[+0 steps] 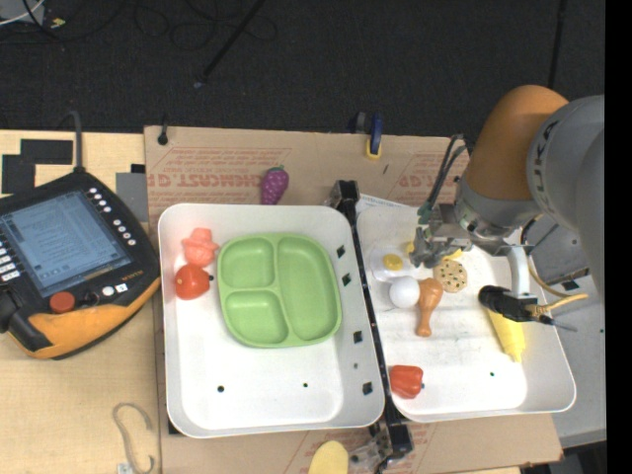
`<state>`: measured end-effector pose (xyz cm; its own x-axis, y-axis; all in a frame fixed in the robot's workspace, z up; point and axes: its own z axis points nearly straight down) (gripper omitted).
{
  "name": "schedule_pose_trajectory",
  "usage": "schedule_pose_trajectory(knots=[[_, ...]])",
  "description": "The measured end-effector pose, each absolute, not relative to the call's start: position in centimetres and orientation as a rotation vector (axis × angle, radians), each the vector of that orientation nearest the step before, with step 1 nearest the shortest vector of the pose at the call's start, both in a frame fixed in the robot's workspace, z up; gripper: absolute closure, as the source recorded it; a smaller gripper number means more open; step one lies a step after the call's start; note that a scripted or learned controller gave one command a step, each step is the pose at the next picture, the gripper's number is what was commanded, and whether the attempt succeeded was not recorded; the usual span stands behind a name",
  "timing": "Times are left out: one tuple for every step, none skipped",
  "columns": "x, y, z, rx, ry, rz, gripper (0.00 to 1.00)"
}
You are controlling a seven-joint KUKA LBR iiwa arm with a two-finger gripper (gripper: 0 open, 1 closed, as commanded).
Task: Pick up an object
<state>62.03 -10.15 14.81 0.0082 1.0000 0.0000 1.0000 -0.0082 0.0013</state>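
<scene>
Cardboard sheet [237,161] under the bins carries red print, reversed and upside-down from this angle, not readable with confidence. At 9 o'clock a control pendant [69,255] with a lit screen lies on the bench; its text is too small to read. Left bin [197,393] holds a green divided plate [278,290] at its centre, a red tomato [192,282] and a pink toy [199,245] at the plate's 9 to 10 o'clock. A purple grape bunch [274,185] lies on the cardboard at the left bin's 12 o'clock. Right bin [474,383]: white egg [404,291], drumstick [428,306] just beside it at 3 o'clock, cookie [452,276], small yellow piece [393,262], red pepper [406,380] at 6 o'clock, banana [508,329] at 3 o'clock. Gripper [426,252] hangs low over the right bin's upper part, just beside the cookie; cannot tell whether the claw is open or closed, nothing seen between it. Background dark, cables at 11 o'clock.
</scene>
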Motion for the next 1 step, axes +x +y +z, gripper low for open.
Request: schedule_pose_trajectory(knots=[[62.82,-9.69,20.63,2.220,2.219,0.004,1.00]])
